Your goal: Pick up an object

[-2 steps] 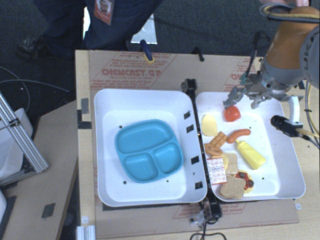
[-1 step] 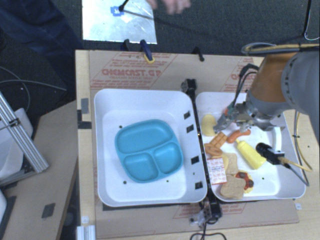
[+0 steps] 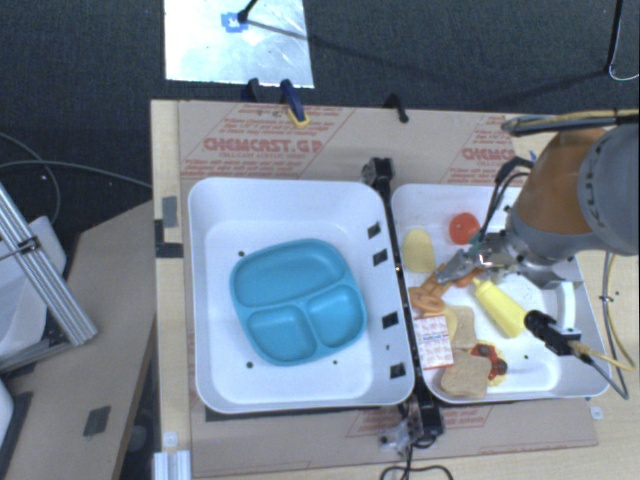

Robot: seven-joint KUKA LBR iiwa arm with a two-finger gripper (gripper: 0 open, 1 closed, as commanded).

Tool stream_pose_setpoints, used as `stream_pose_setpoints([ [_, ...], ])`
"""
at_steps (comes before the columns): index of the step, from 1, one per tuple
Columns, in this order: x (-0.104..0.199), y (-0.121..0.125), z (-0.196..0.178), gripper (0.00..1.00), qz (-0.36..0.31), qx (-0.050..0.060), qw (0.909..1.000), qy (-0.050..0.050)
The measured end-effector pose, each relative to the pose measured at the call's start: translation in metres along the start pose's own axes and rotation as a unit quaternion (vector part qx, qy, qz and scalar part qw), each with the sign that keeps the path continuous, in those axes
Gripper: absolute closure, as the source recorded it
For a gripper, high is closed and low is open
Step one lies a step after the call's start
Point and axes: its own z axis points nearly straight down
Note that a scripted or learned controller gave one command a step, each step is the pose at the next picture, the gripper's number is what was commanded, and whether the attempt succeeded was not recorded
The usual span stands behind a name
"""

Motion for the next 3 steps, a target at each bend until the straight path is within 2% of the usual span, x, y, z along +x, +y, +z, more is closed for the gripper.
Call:
stream_pose_setpoints([
  [1,-0.026,0.03,-0.002,0.0,-0.002,-0.002,1.0,-0.001],
  [2,-0.024,0.031,-0.014,1.0,-0.002,-0.004,1.0,-0.001],
  [3,-0.011,0.009,0.002,1.0,-0.001,0.003,1.0,-0.001],
])
